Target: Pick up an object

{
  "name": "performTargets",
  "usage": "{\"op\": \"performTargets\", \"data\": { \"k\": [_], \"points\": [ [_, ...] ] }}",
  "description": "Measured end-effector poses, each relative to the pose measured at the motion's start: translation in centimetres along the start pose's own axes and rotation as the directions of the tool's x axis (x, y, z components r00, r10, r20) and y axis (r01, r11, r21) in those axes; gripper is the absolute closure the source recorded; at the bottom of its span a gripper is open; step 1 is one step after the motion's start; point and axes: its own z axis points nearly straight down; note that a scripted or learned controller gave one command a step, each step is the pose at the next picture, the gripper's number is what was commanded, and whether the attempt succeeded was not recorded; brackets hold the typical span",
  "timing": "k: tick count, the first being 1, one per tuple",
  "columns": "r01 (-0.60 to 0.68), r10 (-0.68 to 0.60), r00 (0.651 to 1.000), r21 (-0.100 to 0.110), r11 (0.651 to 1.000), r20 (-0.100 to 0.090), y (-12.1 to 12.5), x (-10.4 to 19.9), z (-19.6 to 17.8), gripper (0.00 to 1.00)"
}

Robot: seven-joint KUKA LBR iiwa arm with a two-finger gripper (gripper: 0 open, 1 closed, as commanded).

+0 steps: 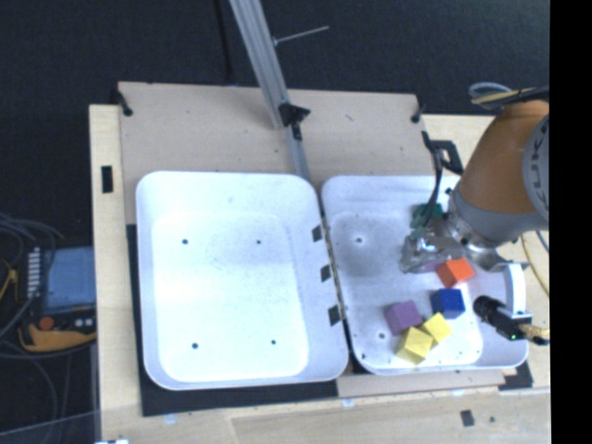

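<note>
Arm is reaching in from 3 o'clock, wrist hanging over the right bin. Gripper is sitting low above the bin floor, near the bin's middle. Finger state: cannot tell, since the metal parts are blurring together against the white floor. Nothing is showing between them.

Candidate objects are lying clustered toward the bin's 5 o'clock corner, probably because loose blocks drift to the low side of a shallow tray:
- orange block, just beside the gripper at its 4 o'clock, nearest target
- blue block, below the orange one, close to it
- purple block, at 7 o'clock from the blue block
- two yellow blocks, one toward the bin's near rim, the other touching or almost touching it and the blue block

Left bin is lying alongside, likely serving as the drop side.

Judgement: the gripper is working near the orange block but appears offset from it toward 10 o'clock, so the pick is not yet looking secured. Tight packing of blue and yellow blocks is making those harder grabs.
</note>
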Motion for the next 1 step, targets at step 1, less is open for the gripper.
{"op": "performTargets", "data": {
  "k": [1],
  "points": [
    [0.000,0.000,1.000,0.000,1.000,0.000,0.28,-0.44,-4.38,1.00]
  ]
}}
